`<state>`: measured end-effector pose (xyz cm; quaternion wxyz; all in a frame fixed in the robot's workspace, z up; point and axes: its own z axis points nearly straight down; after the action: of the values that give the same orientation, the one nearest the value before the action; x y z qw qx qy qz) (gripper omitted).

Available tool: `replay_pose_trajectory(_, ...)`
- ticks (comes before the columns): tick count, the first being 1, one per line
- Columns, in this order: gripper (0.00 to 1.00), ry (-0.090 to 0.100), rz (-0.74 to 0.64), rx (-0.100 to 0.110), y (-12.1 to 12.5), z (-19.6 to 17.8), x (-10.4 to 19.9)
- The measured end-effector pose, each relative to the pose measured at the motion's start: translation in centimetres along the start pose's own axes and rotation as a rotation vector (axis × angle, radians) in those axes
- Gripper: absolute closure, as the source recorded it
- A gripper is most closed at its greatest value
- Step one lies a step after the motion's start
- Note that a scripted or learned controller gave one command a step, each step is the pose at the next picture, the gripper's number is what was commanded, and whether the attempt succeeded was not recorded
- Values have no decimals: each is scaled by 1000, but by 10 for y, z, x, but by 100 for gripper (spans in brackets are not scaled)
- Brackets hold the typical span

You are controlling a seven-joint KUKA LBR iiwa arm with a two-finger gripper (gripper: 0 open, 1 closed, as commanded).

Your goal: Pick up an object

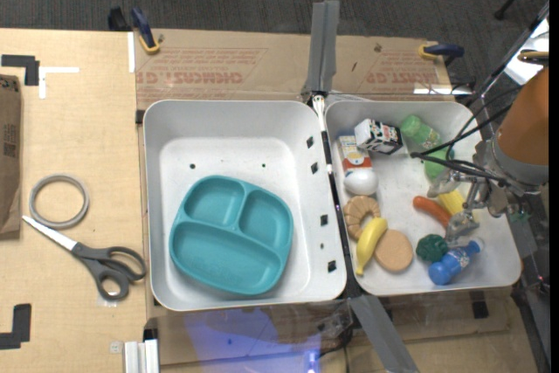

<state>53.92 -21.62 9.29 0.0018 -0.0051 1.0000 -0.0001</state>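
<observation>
The right bin (489,275) holds several toy foods: a banana (370,242), a tan round disc (395,251), a pretzel-like piece (361,210), a white egg (360,181), an orange carrot (428,207), a yellow piece (452,200), a green broccoli (431,247), a blue piece (445,266), a green lump (420,134), a black-and-white box (381,134) and a small red-and-white carton (354,156). My gripper (458,207) hangs low over the bin's right side, just above the yellow piece and the carrot's end. Nothing is visibly held in it.
The left bin (166,127) contains a teal divided plate (231,233). Scissors (92,258) and a tape roll (58,200) lie on the bench at left. Cables cross above the right bin's far corner. The arm's orange band (533,127) is at the right edge.
</observation>
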Motion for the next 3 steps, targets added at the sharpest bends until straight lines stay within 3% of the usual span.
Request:
replay_pose_trajectory(1, 0, 2, 53, -1, 39, 1, 16)
replay_pose_trajectory(2, 100, -2, 51, 0, 39, -9, 15)
replay_pose_trajectory(3, 100, 0, 331, 0, 87, 1, -42)
